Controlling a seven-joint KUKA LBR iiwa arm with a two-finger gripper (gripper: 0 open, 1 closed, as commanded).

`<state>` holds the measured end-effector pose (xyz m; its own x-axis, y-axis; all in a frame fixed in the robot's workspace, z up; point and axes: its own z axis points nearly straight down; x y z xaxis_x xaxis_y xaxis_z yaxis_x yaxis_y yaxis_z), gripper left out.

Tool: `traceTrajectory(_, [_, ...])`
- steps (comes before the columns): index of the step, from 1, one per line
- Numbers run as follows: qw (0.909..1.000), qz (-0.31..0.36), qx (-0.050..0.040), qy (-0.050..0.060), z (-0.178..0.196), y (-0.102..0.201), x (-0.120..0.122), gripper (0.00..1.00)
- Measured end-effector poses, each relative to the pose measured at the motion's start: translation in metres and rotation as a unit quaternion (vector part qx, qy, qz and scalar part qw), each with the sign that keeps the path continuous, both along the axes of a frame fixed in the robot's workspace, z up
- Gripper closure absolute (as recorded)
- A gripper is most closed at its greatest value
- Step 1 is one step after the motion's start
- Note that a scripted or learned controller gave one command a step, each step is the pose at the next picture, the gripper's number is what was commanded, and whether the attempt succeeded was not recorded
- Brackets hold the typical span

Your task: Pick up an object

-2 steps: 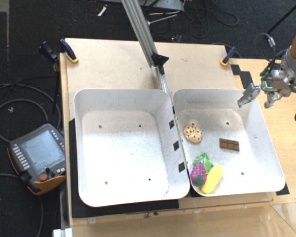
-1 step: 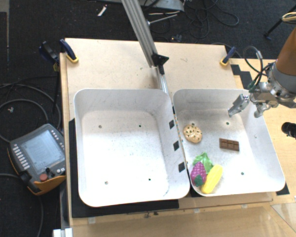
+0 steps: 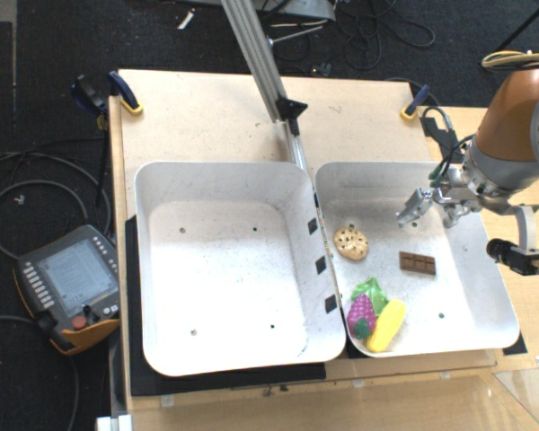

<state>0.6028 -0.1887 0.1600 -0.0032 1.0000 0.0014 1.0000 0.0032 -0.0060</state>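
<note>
The right bin (image 3: pixel 485 326) holds a round chocolate-chip cookie (image 3: pixel 350 241), a small brown chocolate bar (image 3: pixel 417 262), a purple bunch of grapes with green leaves (image 3: pixel 362 309) and a yellow corn cob (image 3: pixel 387 324). My gripper (image 3: pixel 417 209) hangs over the upper part of that bin, up and to the right of the cookie and above the chocolate bar. Its fingers are spread apart and nothing sits between them. The grey arm with its orange band (image 3: pixel 512 119) comes in from the right.
The left bin (image 3: pixel 162 196) stands beside the right one, sharing a raised middle wall. A slanted metal pole (image 3: pixel 256 48) comes down to the bins' back edge. Clamps sit at the bench's back corners (image 3: pixel 126 92). A teach pendant (image 3: pixel 67 281) lies on the floor at left.
</note>
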Motion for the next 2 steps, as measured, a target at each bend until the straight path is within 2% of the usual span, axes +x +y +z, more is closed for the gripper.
traceTrajectory(1, [1.0000,0.000,0.0002,0.000,-0.064,0.006,0.000,0.00])
traceTrajectory(2, [1.0000,-0.001,-0.0011,-0.004,-0.049,0.005,0.002,1.00])
